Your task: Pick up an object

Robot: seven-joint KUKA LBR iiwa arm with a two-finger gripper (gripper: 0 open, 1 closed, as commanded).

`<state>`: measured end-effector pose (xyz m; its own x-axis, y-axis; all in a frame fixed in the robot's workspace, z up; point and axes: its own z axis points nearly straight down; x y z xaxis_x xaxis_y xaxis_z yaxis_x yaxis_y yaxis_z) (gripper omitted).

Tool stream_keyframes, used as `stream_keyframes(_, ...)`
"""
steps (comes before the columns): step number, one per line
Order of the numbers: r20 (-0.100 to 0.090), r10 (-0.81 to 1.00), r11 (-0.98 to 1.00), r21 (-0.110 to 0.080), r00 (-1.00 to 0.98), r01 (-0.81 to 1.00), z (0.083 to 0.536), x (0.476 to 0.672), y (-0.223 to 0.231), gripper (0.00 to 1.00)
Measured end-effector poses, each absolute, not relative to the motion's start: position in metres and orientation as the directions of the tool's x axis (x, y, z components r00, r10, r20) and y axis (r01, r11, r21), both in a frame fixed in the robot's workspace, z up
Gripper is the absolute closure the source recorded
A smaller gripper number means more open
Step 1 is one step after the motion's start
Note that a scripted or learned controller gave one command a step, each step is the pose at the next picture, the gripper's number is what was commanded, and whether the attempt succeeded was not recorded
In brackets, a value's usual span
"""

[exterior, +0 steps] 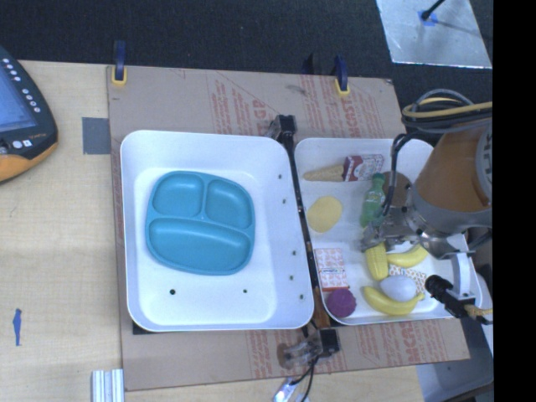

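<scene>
The right white bin (pixel 315 154) holds toy food: an ice cream cone (pixel 324 172), a red and white carton (pixel 361 167), a green bottle (pixel 373 199), a pale yellow round piece (pixel 325 213), a small pink box (pixel 331 267), a purple piece (pixel 340 301), a corn cob (pixel 377 263), two bananas (pixel 387 302) and a white egg (pixel 399 288). My gripper (pixel 383 233) hangs low over the bin's right middle, between the green bottle and the corn cob. The arm's grey body and orange band (pixel 452 174) stand above it.
The left white bin (pixel 138 153) carries a blue divided plate (pixel 201 223). A tablet-like device (pixel 21 115) lies on the bench at the far left. Black and yellow cables (pixel 440 103) loop behind the arm. Clamps hold the cardboard sheet at the back edge.
</scene>
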<state>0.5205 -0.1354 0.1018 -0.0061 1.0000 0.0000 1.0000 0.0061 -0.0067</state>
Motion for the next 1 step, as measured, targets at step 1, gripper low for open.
stream_keyframes(1, 0.003, 1.000, 0.014, 0.006, -0.014, 1.000, 0.1974, 0.5378, -0.0371, 1.00)
